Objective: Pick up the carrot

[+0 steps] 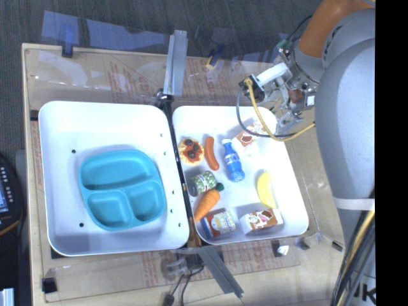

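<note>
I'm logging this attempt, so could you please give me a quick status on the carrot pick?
Gripper high over right bin's far corner, nothing seen held. Carrot lying in right bin, near divider. Green jar and a small carton crowd it.

Robot lab, taped wooden bench (95,69), two white bins (51,171), toy food, cabled arm (344,56)

Arm (347,101): 1 unit, showing a broad, rounded grey casing with a smooth finish. An orange band (326,11) is ringing the segment above the wrist. Gripper (280,97): mixed white and dark metal parts, with a white block projecting on 1 side. A yellow cable (255,110) is looping beneath it. A pale strap is crossing the lower casing.
</note>
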You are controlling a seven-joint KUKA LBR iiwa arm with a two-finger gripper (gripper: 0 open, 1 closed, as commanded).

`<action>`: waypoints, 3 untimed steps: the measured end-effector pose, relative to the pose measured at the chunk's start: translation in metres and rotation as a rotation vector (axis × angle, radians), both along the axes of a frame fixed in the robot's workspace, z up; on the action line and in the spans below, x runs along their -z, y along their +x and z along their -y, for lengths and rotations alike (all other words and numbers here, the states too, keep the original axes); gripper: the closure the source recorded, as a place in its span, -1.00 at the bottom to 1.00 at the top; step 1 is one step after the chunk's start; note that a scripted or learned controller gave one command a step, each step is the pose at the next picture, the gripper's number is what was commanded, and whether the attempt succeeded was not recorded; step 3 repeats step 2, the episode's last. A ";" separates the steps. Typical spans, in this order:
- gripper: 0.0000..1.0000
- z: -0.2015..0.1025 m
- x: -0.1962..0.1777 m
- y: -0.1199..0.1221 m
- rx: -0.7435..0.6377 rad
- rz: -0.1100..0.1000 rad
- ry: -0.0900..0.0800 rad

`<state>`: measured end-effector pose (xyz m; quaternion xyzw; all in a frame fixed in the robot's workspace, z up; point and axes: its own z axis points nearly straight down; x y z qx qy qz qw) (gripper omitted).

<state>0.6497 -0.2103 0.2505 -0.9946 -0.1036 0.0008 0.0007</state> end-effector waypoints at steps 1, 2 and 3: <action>-1.00 -0.001 0.161 -0.020 -0.183 -0.004 0.002; -1.00 -0.011 0.161 -0.063 -0.452 -0.004 0.004; -1.00 -0.011 0.161 -0.063 -0.452 -0.004 0.004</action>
